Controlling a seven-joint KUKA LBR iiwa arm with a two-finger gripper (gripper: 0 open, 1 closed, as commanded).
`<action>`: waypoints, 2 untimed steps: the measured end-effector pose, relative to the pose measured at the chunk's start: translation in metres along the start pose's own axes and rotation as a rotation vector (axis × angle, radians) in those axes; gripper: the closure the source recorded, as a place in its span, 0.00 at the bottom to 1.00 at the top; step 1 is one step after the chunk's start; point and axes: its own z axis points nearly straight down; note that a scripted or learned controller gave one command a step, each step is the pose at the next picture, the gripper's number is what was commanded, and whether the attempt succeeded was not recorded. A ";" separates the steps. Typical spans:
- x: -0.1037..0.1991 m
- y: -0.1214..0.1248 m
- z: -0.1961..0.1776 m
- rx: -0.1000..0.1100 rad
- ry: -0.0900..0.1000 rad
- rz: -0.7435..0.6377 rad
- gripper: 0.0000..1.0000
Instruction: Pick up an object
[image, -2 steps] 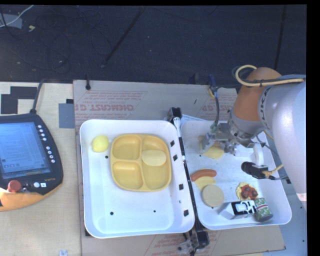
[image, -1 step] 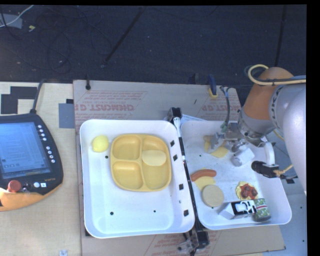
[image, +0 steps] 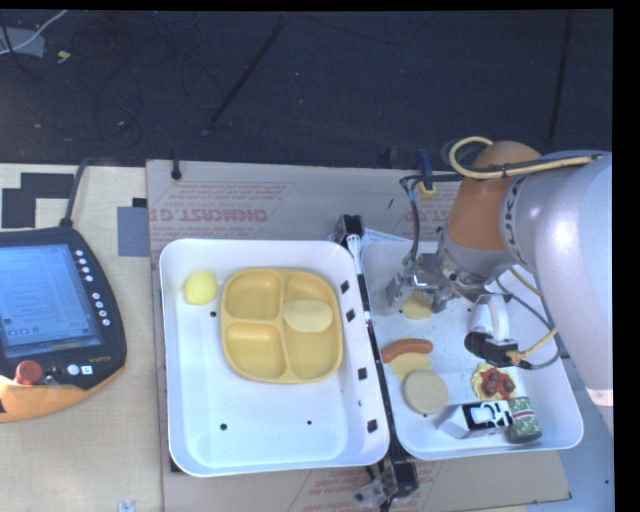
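I see the gripper (image: 418, 290) low over the far end of the right bin (image: 570, 425), close to the divider between the two bins; I cannot tell from this angle how the claw is set, as the wrist and cabling cover it. A small pale yellow piece (image: 417, 309) lies directly beneath it, near the bin's far-left corner, with little room toward the wall. Nearer the camera in that bin lie a toy hot dog (image: 407, 349), a round tan disc (image: 426, 391) just beside it, a red and yellow pizza-like piece (image: 494, 382), a black and white box (image: 485, 417) and a small green can (image: 523, 421) against the near rim; these crowd the near half. A black connector (image: 490, 348) hangs over the bin's middle. In the left bin (image: 200, 430) a yellow divided tray (image: 262, 340) holds a pale oval piece (image: 308, 316) in its far-right compartment; a yellow ball (image: 200, 288) sits beside the tray near the far-left corner. That bin's near half is open floor. A teach pendant (image: 55, 310) rests well left of the bins.
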 end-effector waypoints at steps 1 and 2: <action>0.012 -0.068 -0.001 -0.001 -0.002 0.009 0.00; 0.003 -0.124 -0.002 -0.005 -0.002 0.007 0.00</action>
